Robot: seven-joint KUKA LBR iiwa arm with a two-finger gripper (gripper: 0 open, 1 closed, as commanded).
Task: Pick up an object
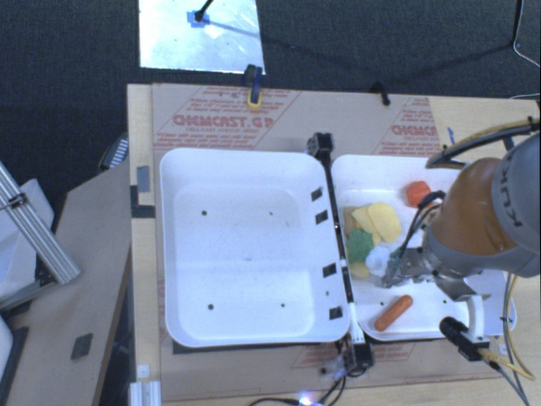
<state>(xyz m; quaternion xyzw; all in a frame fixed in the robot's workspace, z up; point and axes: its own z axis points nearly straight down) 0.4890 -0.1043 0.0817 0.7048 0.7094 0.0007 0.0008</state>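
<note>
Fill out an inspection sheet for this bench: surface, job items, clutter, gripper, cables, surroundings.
Surface: left bin and right bin sit side by side on a printed board.
Job's things: in the right bin, an orange sausage-shaped toy near the front, a yellow piece, a green piece beside it, and an orange-red piece at the back.
Clutter: a yellow clamp on the board's far edge.
Grippers: gripper low in the right bin next to the green piece; finger state hidden.
Cables: black cables run along the arm; more wires at the front right.
Surroundings: dark carpet, a shiny plate, and an aluminium frame at left.
</note>
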